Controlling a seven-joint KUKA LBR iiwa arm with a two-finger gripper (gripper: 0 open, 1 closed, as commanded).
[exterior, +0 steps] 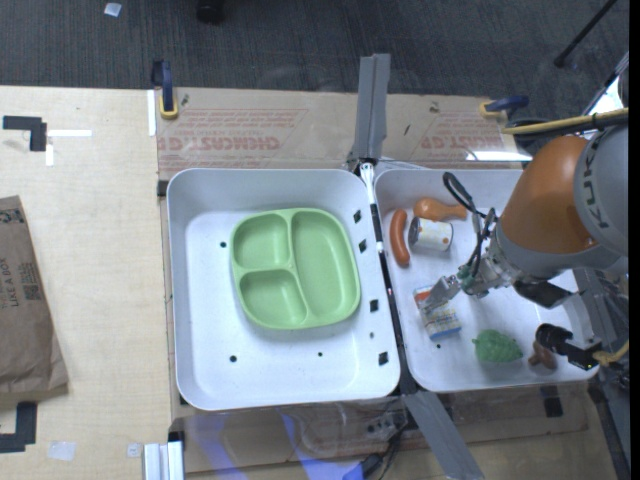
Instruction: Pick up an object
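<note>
Under pincer (447, 290): pkt (440, 318), partly hidden.

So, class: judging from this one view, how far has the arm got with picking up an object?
Done: the gripper has reached into the right bin and sits low, right at the small packet. In hand: nothing visibly lifted; the packet lies on the bin floor. Left: a grasp and a lift. The sausage and green piece lie untouched.
</note>
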